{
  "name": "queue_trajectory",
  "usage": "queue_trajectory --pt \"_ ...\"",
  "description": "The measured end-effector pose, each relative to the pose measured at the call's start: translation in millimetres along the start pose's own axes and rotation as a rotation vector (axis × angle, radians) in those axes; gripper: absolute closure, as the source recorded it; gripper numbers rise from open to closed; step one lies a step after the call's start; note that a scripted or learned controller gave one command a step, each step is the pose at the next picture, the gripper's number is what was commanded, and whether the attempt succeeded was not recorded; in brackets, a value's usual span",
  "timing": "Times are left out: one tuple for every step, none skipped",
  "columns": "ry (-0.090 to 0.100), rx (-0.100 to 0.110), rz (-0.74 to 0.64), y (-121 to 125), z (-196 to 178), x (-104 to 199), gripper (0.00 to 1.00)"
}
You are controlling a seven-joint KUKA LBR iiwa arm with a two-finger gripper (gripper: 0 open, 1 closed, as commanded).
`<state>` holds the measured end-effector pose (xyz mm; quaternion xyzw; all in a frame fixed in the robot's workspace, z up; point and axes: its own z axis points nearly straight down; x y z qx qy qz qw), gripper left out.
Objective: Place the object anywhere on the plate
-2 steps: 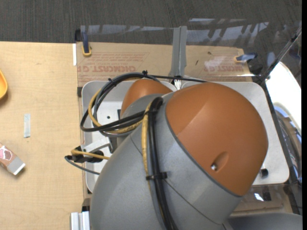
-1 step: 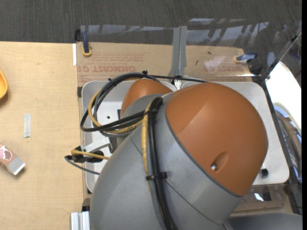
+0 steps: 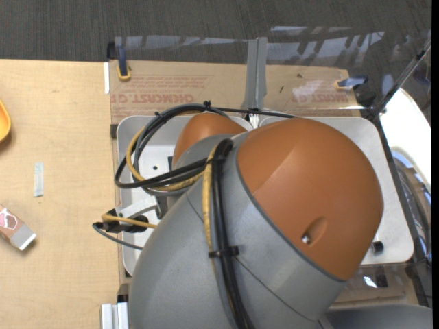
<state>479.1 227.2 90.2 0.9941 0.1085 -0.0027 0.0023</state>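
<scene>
My arm's grey body and orange dome [image 3: 309, 190] cover most of the two white bins. The wrist reaches down into the left bin [image 3: 137, 149], with black and yellow cables looped around it. Whatever lies under the arm is hidden, so I can make out neither a plate nor the object.
The right bin [image 3: 394, 204] shows a bare strip along its right side. On the wooden bench to the left lie a small wrapped item [image 3: 15, 229], a pale strip [image 3: 38, 179] and an orange thing [image 3: 3, 122] at the edge. Cardboard [image 3: 185, 91] stands behind the bins.
</scene>
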Motion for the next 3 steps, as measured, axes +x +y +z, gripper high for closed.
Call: queue_trajectory --pt "0.0 0.0 0.0 0.0 0.0 0.0 0.0" --pt "0.0 0.0 0.0 0.0 0.0 0.0 0.0" --pt "0.0 0.0 0.0 0.0 0.0 0.0 0.0"
